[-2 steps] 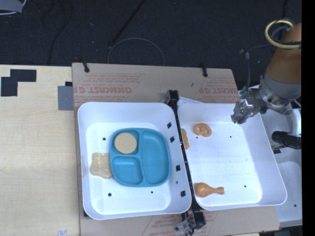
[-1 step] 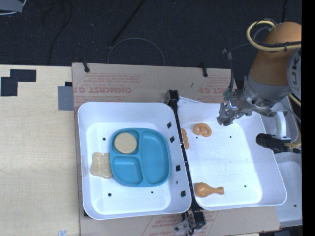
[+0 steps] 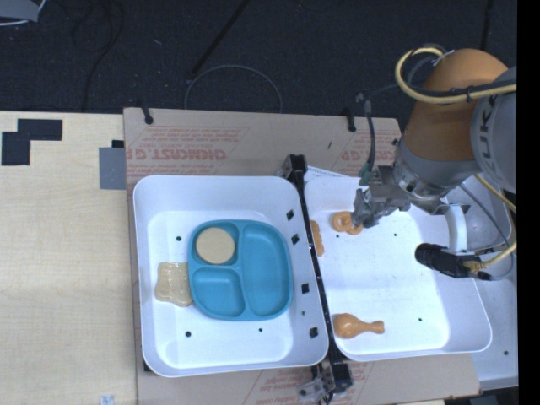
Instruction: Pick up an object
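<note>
Gripper (image 3: 364,218) beside an orange piece (image 3: 342,222) — drumstick (image 3: 358,326) well apart.

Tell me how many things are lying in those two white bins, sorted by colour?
Blue: 1, the divided tray in the left bin.
Tan or beige: 2, the round disc on the tray and the flat piece beside it.
Orange-brown: 3, all in the right bin: one by the claw, one near the front, one at the divider.
Total: 6

tray (image 3: 253,281) in left bin (image 3: 160,201) | drumstick (image 3: 358,326) in right bin (image 3: 422,327)
</note>
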Robot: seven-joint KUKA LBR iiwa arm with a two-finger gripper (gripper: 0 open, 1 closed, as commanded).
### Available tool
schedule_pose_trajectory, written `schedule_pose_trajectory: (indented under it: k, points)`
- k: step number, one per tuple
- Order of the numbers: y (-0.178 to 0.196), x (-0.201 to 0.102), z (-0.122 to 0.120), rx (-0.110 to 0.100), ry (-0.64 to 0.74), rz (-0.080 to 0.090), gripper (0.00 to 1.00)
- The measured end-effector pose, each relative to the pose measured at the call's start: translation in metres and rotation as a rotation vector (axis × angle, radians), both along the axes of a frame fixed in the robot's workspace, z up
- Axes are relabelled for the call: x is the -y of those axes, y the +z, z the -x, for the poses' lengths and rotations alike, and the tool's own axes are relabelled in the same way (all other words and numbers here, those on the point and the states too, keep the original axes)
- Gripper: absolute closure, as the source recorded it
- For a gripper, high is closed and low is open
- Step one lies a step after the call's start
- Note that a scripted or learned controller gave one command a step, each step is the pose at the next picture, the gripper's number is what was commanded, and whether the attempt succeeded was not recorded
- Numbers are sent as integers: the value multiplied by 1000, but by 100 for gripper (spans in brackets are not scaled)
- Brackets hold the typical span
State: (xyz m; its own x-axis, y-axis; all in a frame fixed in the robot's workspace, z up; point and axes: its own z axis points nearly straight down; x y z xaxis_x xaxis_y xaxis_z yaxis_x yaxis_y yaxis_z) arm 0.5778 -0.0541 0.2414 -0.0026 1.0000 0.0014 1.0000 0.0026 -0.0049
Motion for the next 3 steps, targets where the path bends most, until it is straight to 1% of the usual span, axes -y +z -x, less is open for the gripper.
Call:
schedule_pose_trajectory:
  k: [1,2,3]
  points:
    - [-1,-54,0,0,1,0,100]
    - [-1,-102,22,-1,2,-1,100]
    - [-3,-146,25,0,1,1,100]
